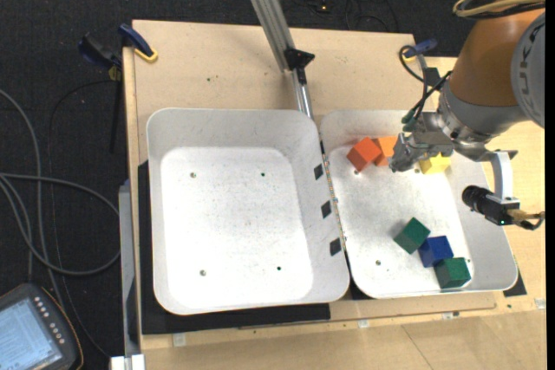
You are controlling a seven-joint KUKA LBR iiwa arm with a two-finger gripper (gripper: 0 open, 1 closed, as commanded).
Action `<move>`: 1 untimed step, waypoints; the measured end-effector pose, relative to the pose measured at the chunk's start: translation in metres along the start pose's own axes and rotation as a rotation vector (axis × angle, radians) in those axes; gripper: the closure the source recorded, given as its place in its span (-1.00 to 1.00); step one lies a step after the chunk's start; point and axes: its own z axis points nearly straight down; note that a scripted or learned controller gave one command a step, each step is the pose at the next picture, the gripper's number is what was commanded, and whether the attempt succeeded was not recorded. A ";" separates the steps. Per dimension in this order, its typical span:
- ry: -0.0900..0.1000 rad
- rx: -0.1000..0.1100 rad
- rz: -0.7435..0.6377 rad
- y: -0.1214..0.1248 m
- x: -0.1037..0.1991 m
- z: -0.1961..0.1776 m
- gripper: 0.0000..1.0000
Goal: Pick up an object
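My gripper point(406, 159) is low over the far part of the right bin point(381, 269), among the blocks there. An orange block point(365, 153) lies just to its left, with a second orange piece point(388, 146) touching the gripper's side. A yellow block point(433, 163) sits right under the wrist, partly hidden. Nearer the front lie a green block point(411, 235), a blue block point(435, 249) and another green block point(453, 272), bunched together.
The left bin point(230, 204) is beside the right one, their rims meeting at a divider with black clips point(327, 208). A metal pole point(264, 0) slants in from the back. Blue clamps point(130, 39) grip the bench edge.
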 end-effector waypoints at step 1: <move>0.001 0.009 0.001 0.000 0.000 0.014 1.00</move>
